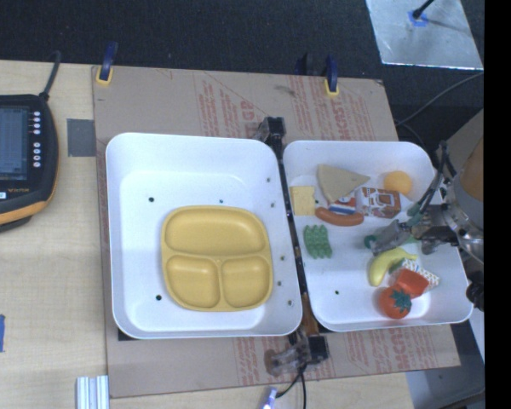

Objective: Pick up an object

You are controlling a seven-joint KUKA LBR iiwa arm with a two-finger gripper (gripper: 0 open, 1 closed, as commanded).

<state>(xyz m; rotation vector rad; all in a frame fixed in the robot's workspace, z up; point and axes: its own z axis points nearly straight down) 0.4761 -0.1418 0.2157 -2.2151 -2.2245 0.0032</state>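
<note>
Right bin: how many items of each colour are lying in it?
Right bin, by main colour:
Yellow: 3 (cheese square, banana, round fruit)
Red: 3 (sausage, tomato, packet)
Green: 1 (grapes)
Tan: 1 (wedge)
Brown-white: 1 (carton)
Total: 9

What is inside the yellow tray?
The yellow tray sits in the left bin, and its three compartments look bare. The bin floor beneath it is covered, so I cannot see that. All the toy food lies in the right bin.

The arm reaches in from the right edge, its wrist low and tilted toward the left. The claw (398, 235) points leftward and down at a slant. Its dark fingers are too blurred to tell whether they stand apart or together.
</note>
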